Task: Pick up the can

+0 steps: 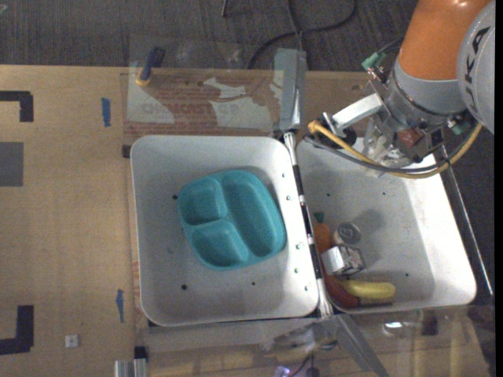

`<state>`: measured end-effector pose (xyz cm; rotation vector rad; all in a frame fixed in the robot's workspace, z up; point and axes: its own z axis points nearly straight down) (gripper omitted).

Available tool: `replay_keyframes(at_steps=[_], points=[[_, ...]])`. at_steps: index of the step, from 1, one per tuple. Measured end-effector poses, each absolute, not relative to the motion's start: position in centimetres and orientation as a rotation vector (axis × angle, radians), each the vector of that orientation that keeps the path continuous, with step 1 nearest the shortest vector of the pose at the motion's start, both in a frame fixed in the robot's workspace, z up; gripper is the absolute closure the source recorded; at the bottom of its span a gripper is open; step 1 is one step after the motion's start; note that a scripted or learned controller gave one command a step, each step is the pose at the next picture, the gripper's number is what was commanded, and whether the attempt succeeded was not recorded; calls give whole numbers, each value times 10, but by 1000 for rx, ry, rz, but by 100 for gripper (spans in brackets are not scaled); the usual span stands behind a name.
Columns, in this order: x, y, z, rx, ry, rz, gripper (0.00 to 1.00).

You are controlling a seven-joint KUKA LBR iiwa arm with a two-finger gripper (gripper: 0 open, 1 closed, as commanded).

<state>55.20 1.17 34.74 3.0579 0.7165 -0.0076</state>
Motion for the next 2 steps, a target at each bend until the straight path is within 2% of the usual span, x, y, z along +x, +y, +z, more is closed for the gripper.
replay_keyframes(at_steps=[1, 2], points=[[522, 28, 424, 3123, 310, -2, 100], [498, 63, 433, 3095, 521, -6, 100]])
